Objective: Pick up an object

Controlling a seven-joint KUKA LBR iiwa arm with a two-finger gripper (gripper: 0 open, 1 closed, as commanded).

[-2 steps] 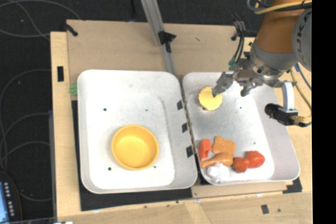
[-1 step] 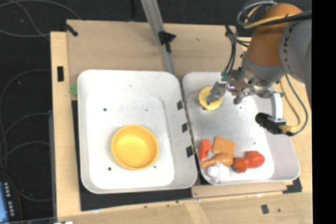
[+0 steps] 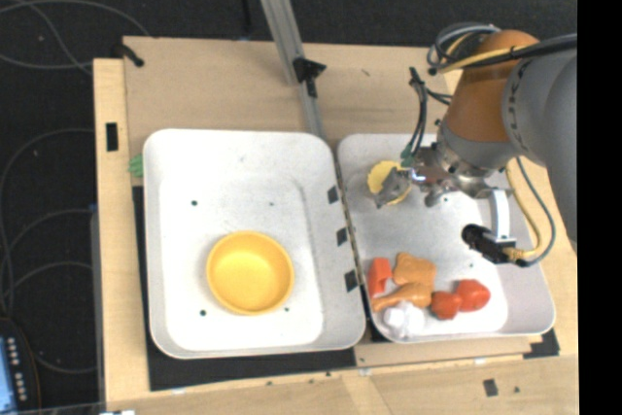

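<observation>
Lower-frame contents, right bin: a cluster along the bottom edge comprising one orange carrot-shaped piece, one tan lumpy piece, one red rounded piece, and something white and crumpled, all touching or nearly so; surfaces look like smooth moulded plastic, matte. Left bin: one yellow bowl, round, shallow, glossy, sitting lower centre and well apart from everything else. Both bins are white, shallow, with rounded corners, on a tan wooden bench. Upper right bin: one small yellow object, rounded, near the bin's upper left corner. Gripper hangs low just beside that yellow object, apparently touching it; whether its fingers are apart or together cannot be told, and a hold is not confirmed. Handling note: the yellow object seems the likely target; a clean pick probably calls for centring the fingers across it, clear of the bin wall, before lifting straight up.
</observation>
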